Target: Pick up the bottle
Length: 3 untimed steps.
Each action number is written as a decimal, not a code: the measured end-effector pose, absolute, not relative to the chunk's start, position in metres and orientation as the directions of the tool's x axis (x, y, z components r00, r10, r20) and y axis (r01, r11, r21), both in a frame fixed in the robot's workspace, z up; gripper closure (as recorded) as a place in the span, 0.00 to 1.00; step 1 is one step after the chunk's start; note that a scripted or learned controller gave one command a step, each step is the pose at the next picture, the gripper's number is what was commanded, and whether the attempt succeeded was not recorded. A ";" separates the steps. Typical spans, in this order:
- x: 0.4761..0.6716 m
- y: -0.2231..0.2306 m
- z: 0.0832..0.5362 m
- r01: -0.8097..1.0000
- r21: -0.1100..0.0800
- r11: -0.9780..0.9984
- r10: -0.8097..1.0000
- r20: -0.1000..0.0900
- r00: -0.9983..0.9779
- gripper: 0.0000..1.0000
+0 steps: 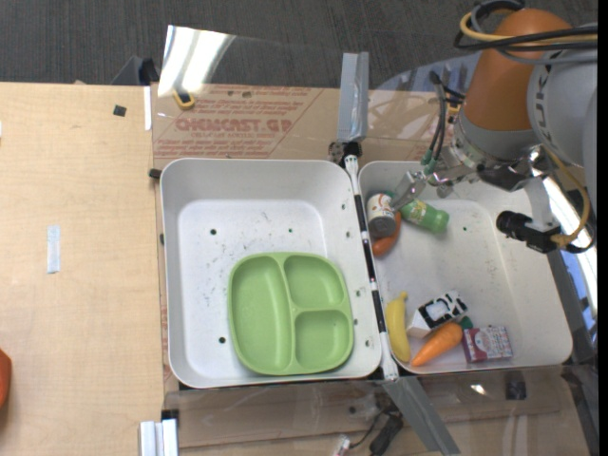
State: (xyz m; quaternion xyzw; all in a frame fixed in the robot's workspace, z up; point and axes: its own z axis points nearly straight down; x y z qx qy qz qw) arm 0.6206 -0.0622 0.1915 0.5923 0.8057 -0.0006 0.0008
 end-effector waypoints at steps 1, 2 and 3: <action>0.540 -0.172 0.236 0.938 -0.001 0.346 0.938 -0.001 -0.346 0.00; 0.600 -0.138 0.131 0.927 -0.001 0.376 0.927 0.000 -0.376 0.00; 0.541 -0.110 0.091 0.918 -0.001 0.396 0.918 0.001 -0.396 0.00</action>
